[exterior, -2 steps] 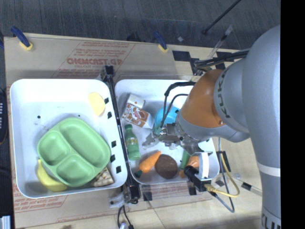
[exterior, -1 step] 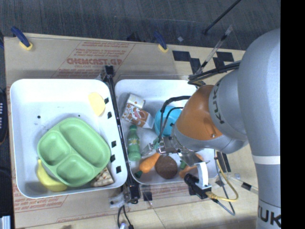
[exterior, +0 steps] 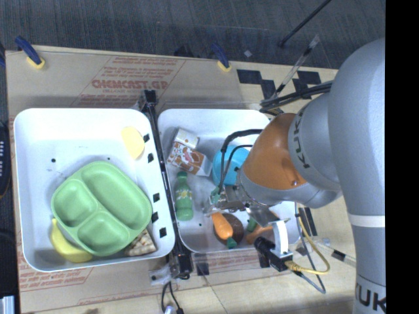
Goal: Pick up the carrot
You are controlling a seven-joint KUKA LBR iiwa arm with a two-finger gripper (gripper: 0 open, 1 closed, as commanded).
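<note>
The arm (exterior: pixel 294 156) hides much of the right bin (exterior: pixel 196 120), and I cannot tell how the gripper (exterior: pixel 229 201) is set. The carrot (exterior: pixel 223 227) lies near that bin's front wall, beside a green bottle (exterior: pixel 183 198); the left bin (exterior: pixel 26 129) holds a green divided plate (exterior: pixel 101 205)

Just beside the gripper (exterior: pixel 230 205), the carrot (exterior: pixel 223 226) is orange with a green tip. Left of it stands a green bottle (exterior: pixel 183 197); farther left, a light green divided plate (exterior: pixel 101 206) overlaps something yellow.
</note>
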